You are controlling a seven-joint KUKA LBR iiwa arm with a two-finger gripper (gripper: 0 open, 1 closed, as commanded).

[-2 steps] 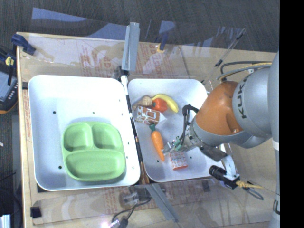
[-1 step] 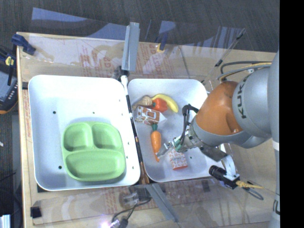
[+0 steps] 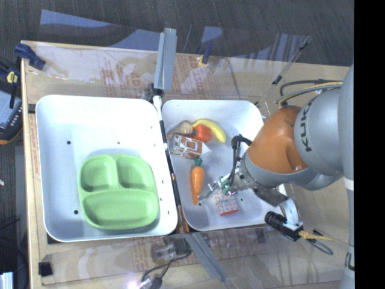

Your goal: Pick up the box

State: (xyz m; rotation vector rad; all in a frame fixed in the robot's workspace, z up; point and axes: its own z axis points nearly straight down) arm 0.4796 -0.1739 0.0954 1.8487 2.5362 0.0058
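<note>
A brown and white box [image 3: 185, 146] lies in the right bin [image 3: 240, 110], near its left wall, just below a banana and a red vegetable. My gripper [image 3: 221, 188] hangs low over the lower middle of the same bin, right and below the box and apart from it. A small red and white packet [image 3: 227, 205] lies directly under and slightly in front of the gripper. The arm's orange band and grey wrist cover the bin's right part.
A yellow banana [image 3: 212, 128], a red vegetable [image 3: 202, 133] and a tan item [image 3: 184, 127] crowd the bin's upper left. An orange carrot [image 3: 197, 184] lies just left of the gripper. The left bin [image 3: 60, 119] holds a green divided plate [image 3: 118, 191].
</note>
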